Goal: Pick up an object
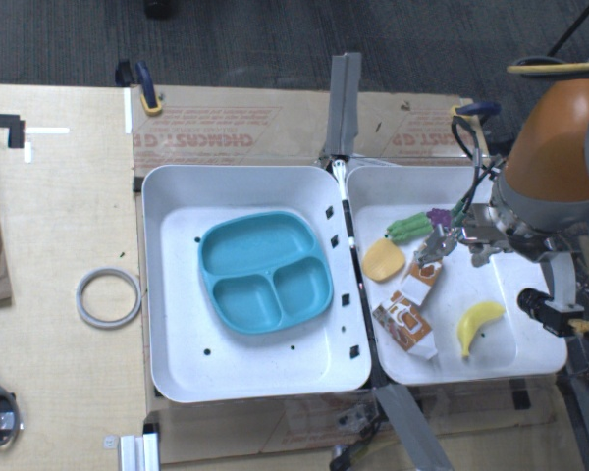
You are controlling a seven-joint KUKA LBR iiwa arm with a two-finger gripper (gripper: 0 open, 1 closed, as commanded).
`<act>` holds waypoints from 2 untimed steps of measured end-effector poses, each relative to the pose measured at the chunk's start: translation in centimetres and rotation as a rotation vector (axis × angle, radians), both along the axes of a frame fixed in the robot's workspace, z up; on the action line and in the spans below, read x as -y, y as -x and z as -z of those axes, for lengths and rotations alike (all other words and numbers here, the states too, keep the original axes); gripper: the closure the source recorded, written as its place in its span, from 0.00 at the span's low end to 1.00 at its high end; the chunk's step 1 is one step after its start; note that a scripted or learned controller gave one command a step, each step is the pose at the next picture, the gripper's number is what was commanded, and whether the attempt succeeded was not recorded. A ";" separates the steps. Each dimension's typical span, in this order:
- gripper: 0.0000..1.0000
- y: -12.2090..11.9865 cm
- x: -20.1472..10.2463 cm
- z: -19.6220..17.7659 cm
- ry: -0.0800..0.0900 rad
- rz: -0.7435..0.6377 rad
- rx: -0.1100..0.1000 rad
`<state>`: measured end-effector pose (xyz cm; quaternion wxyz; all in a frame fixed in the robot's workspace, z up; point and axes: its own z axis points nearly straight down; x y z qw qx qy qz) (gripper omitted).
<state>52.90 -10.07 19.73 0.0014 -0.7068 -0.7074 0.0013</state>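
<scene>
Presently the end effector (434, 251) is poised over crowded items — finger state cannot be told; orange packet (424, 273) at 6 o'clock risks being nudged.

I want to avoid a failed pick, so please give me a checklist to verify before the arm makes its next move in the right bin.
1. Gripper is over the right bin: ok.
2. A target lies under it: ok, the small orange and white packet lies just below the fingertips.
3. Neighbours leave room: not ok, the green object and the yellow round object lie close.
4. An object is held between the fingers: cannot tell.
5. Banana lies apart from the gripper: ok.
</scene>
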 end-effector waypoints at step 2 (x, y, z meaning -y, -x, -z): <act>0.00 5.1 -1.5 -6.2 0.003 0.313 0.002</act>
